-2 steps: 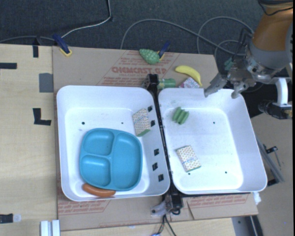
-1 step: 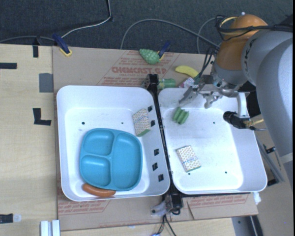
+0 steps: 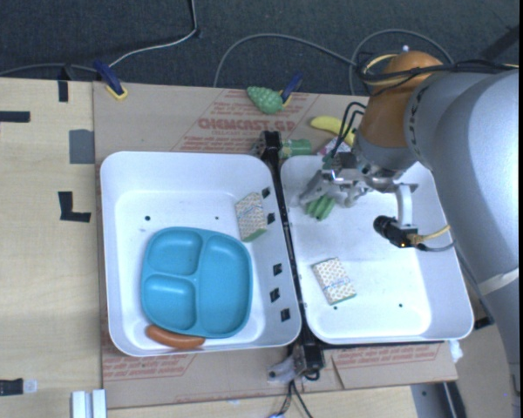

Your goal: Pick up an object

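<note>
My gripper [image 3: 334, 184] is low over the back left corner of the right bin [image 3: 418, 320], on the grey arm with the orange band [image 3: 392, 120]. A small green object [image 3: 319, 205] lies on the bin floor directly under and in front of it, touching or nearly touching the gripper. A patterned block [image 3: 334, 279] lies further forward in the same bin, apart from the gripper. In the left bin [image 3: 122, 233] are a blue divided plate [image 3: 196, 281], a second patterned block [image 3: 252, 215] by the dividing wall, and an orange sausage-shaped piece [image 3: 175, 338] at the plate's front edge.
A yellow banana-like piece [image 3: 329, 125] and a green object with a blue clip [image 3: 268, 98] lie on the cardboard behind the bins. A black cable with a yellow end [image 3: 401, 232] hangs from the arm over the right bin. Cables run along the back.
</note>
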You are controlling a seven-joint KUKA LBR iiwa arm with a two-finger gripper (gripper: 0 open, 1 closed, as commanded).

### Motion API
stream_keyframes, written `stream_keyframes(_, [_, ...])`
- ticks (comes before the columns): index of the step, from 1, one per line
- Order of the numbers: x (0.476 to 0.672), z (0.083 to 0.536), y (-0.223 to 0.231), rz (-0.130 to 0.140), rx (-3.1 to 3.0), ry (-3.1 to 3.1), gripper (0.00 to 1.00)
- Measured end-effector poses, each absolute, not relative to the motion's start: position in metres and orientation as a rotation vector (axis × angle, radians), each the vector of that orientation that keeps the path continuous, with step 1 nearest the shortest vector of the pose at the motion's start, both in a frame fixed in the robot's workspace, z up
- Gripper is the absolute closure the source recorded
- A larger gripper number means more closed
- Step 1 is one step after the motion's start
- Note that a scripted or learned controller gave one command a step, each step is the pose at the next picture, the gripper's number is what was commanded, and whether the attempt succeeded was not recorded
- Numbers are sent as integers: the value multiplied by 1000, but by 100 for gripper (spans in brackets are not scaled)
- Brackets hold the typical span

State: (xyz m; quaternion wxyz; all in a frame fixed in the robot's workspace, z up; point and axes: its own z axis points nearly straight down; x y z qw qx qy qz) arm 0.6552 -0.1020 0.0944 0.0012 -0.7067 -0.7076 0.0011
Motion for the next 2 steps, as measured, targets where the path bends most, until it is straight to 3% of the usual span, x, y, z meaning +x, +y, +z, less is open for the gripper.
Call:
stream_keyframes(1, [644, 86, -98, 0, -2224, -2225, 0])
stream_keyframes(2, [644, 96, -98, 1, -2223, -2224, 100])
